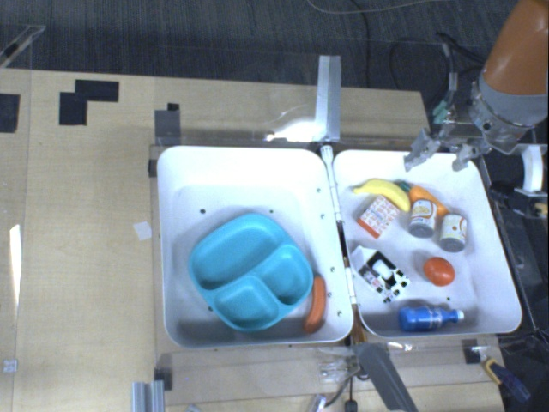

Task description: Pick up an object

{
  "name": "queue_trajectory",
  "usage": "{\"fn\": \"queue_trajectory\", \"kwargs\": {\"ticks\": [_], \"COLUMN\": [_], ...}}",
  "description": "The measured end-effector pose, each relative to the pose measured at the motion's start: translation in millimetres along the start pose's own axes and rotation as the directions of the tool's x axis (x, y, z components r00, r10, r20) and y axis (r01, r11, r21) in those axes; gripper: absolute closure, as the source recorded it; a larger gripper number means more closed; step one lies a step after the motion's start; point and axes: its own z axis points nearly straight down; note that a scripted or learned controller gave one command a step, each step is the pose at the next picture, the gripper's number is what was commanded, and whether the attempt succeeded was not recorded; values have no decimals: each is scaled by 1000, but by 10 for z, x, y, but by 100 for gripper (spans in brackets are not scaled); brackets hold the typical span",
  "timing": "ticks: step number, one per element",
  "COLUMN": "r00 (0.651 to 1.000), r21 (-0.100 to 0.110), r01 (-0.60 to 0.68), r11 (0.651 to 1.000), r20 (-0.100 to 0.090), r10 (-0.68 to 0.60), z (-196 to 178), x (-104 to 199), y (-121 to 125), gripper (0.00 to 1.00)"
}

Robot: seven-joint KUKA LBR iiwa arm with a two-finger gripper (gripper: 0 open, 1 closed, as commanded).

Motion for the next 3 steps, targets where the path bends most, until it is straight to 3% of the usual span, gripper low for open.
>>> {"fn": "queue_trajectory", "kwargs": {"ticks": [1, 2, 3], "r00": [1000, 1000, 983], "r21": [-6, 2, -2], "r01": [6, 25, 181], "r11": [1000, 1000, 983], "r20": [0, 0, 1], "r10": [-6, -25, -181], "z": [-118, 1574, 1363], "x": [16, -465, -627], "y": [18, -414, -355], "gripper": [100, 100, 100]}}
